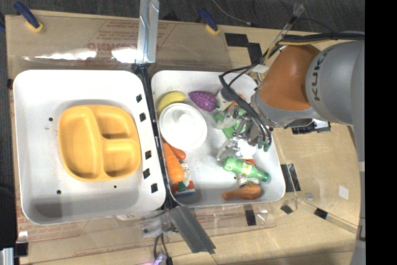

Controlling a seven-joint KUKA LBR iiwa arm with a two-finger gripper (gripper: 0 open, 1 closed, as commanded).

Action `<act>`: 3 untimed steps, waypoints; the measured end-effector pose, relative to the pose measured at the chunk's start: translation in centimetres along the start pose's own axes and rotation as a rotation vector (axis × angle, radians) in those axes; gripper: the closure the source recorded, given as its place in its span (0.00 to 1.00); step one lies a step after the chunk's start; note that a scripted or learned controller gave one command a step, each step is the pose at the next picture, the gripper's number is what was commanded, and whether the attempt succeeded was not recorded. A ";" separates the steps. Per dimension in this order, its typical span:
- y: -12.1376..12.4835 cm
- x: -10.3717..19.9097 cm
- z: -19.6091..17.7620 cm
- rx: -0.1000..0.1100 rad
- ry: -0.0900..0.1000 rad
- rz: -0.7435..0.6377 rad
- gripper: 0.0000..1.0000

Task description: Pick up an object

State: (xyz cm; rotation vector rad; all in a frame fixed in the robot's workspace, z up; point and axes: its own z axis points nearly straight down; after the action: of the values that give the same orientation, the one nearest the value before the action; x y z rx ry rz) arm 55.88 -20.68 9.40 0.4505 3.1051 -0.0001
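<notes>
The claw [239, 141] hangs low in the right white bin [273, 178]; can't tell its grip. A green plastic bottle [245, 169] lies just under it, nearly touching.

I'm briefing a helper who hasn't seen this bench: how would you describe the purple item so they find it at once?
Start at the right bin, the one the arm reaches into. Along its far wall, just right of the yellow piece and above the white bowl, lies the purple item. It is small, oval and bumpy like a grape bunch, and it is the one purple thing among orange, green and white neighbours.
</notes>
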 end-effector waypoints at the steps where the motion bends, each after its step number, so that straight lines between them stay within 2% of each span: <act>1: -0.4 1.2 0.1 0.000 0.002 -0.025 0.00; 2: -0.5 1.2 0.1 0.000 0.001 -0.081 0.00; 3: 0.5 -2.7 0.0 0.000 -0.001 -0.188 0.00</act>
State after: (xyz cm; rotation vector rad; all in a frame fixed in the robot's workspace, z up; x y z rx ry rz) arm 58.64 -21.02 9.41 0.1566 3.1325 -0.0013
